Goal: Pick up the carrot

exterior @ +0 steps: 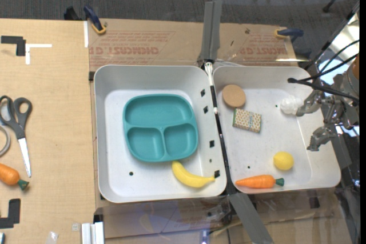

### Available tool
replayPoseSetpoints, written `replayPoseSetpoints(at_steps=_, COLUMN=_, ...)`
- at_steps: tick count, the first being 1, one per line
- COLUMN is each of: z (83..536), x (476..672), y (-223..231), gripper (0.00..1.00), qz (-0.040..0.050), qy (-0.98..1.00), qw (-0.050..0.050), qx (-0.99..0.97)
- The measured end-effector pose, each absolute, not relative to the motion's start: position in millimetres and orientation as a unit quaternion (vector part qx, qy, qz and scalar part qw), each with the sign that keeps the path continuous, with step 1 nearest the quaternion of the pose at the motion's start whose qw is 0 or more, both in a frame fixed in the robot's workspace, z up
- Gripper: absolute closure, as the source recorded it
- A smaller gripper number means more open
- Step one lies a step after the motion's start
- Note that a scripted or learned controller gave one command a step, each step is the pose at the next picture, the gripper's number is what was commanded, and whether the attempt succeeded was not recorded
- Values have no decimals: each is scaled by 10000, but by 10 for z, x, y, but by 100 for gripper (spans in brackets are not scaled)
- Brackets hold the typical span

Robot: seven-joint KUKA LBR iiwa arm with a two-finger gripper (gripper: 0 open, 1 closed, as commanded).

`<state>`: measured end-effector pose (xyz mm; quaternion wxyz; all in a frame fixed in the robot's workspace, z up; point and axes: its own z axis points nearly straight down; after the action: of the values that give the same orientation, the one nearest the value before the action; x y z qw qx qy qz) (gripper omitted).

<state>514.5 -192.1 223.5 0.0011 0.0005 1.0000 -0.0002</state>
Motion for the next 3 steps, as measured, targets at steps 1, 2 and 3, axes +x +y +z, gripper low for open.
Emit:
replayPoseSetpoints(at_steps=1, z=1036, x=4828, y=-1372, gripper=0, qz=-2, qy=9996, qw=27, qx=-291)
replayPoseSetpoints(at_steps=2, z=964, x=4871, y=-947, gripper=0, qz=-23, qy=9967, qw=44, qx=-808)
replayPoseSetpoints(at_steps=3, z=957, x=4891, y=-1000, gripper=0, qz=-10, qy=9981, qw=28, qx=-621)
